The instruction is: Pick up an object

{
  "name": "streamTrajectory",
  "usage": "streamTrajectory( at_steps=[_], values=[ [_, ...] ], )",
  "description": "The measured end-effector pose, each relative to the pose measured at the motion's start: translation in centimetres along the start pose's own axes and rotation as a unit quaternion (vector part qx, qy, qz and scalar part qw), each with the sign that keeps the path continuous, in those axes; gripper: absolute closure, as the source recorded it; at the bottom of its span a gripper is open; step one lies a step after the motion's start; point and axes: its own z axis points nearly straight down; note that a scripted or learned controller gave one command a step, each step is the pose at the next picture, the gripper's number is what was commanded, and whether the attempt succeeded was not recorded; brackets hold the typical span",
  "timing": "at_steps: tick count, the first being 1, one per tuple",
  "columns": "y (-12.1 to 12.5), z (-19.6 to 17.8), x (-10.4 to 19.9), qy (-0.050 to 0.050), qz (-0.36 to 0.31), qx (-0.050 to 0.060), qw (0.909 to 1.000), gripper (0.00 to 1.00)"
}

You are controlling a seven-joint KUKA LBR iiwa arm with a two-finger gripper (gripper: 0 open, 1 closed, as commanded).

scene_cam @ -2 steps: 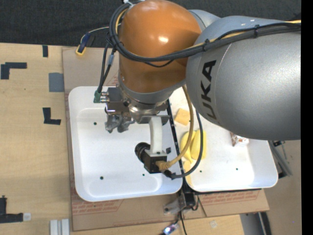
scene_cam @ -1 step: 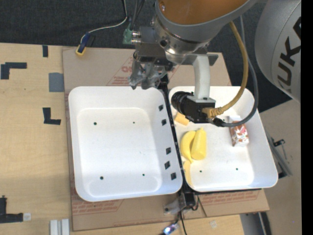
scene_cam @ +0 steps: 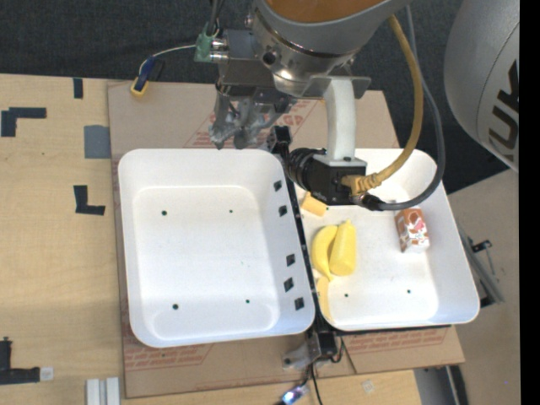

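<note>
1. A light wooden bench [scene_cam: 51, 251] is seen under a brown cardboard sheet [scene_cam: 169, 116], with dark floor beyond its far edge.
2. Two shallow white bins are set side by side on it: the left bin [scene_cam: 202, 251] and the right bin [scene_cam: 439, 302].
3. The gripper [scene_cam: 239, 129] is held above the left bin's far rim; whether it is wide or narrow cannot be told.
4. A yellow object [scene_cam: 336, 249] lies in the right bin near the divider, and a small red-and-white carton [scene_cam: 413, 229] stands apart from it.
</note>
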Motion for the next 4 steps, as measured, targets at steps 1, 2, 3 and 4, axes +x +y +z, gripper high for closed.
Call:
streamTrajectory(
  at_steps=[1,2,3,4],
  values=[
    [0.0,0.2,-0.5,-0.001,0.001,0.002,1.0000,1.00],
    [-0.1,11.0,0.4,-0.003,0.001,0.006,1.0000,1.00],
    [0.0,5.5,0.4,0.000,0.000,0.000,1.0000,1.00],
    [-0.1,19.2,0.3,-0.004,0.001,0.007,1.0000,1.00]
  ],
)
